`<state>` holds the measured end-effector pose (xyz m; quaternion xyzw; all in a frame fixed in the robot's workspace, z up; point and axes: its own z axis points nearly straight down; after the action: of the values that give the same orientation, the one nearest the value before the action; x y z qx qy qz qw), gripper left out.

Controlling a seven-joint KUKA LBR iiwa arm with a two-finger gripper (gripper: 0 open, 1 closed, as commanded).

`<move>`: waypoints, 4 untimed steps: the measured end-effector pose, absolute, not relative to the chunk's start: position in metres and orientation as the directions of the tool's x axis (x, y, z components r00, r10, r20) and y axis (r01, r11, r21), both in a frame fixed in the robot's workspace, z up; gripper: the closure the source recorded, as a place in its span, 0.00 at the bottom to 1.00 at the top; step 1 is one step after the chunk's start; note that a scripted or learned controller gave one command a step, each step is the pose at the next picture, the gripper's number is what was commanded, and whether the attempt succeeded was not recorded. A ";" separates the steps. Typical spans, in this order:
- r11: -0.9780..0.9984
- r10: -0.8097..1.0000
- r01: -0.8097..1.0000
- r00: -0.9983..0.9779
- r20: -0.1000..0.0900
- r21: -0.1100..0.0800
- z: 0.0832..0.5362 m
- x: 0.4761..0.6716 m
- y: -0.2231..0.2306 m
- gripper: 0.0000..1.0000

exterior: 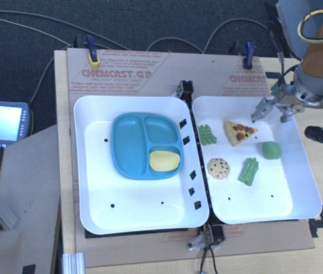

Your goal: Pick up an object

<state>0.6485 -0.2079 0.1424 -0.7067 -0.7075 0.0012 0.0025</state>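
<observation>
Two white bins sit side by side on the table, filling the middle of the frame. The left bin holds a blue tray with a yellow piece in its lower right compartment. The right bin carries five small things, all apart from one another: a green cluster at its left, a pizza slice near its upper middle, a cookie below that, a green stalk just right of the cookie, and a green ball further right. The arm comes in at the upper right of the frame. Its pincer hangs over the upper right part of the right bin, fingers spread apart with nothing between them, just up and right of the pizza slice and not touching it.
</observation>
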 end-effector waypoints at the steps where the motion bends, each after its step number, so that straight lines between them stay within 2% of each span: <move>1: 0.002 1.000 1.000 -0.002 0.000 0.002 0.157 0.650 -0.208 1.00; 2: 0.001 1.000 1.000 -0.001 -0.003 0.009 0.223 0.653 -0.212 1.00; 3: 0.001 1.000 1.000 -0.001 -0.001 0.004 0.230 0.654 -0.212 1.00; 4: 0.005 1.000 1.000 -0.005 0.003 -0.003 0.221 0.642 -0.165 1.00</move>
<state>0.6418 -0.1645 0.2208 -0.7054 -0.7088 -0.0001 0.0019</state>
